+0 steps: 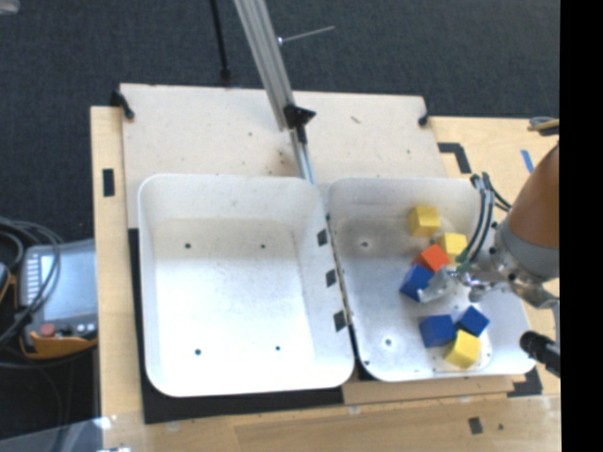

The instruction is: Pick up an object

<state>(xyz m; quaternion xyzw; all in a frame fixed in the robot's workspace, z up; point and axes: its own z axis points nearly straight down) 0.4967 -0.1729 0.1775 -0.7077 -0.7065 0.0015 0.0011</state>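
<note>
The right bin (377, 252) holds several small blocks. Two yellow blocks (425, 219) (455, 244) lie toward the back, with an orange block (434, 257) just in front of them. A blue block (414, 282) sits under the orange one. My gripper (443, 286) is low in this bin, its tip right beside the blue block and just below the orange one. Whether it touches either is unclear. Nearer the front lie two more blue blocks (436, 330) (474, 320) and a yellow block (464, 349).
The left bin (236, 281) sits alongside, sharing a raised divider (334, 271) with the right bin. A slanted metal pole (268, 55) rises behind the bins. The arm's orange band (542, 201) hangs over the right bin's right edge.
</note>
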